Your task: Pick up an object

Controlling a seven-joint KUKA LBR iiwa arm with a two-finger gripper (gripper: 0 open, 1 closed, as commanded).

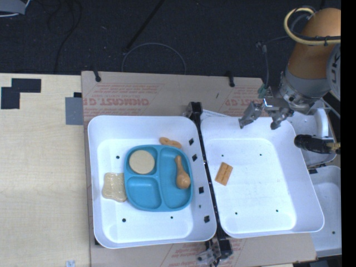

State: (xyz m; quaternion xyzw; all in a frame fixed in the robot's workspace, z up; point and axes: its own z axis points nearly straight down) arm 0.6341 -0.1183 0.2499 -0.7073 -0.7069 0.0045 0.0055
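Note:
My gripper [261, 119] hangs over the far rim of the right bin [300, 188], its two fingers spread apart with nothing between them. An orange waffle-like piece [223, 173] lies flat on the right bin's floor, left of centre, well below and left of the gripper. In the left bin [105, 143] sits a blue divided tray [156, 196] holding a round tan disc [141, 162] and a tan drumstick shape [182, 174]. A small orange-tan piece [170, 143] rests at the tray's far edge, and a pale cracker-like piece [114, 187] lies to its left.
A black divider [200, 160] runs between the two bins. A black cylinder [311, 143] juts in at the right bin's right rim. Both bins stand on a cardboard sheet [144, 96]; a light wooden tabletop [39, 171] lies to the left.

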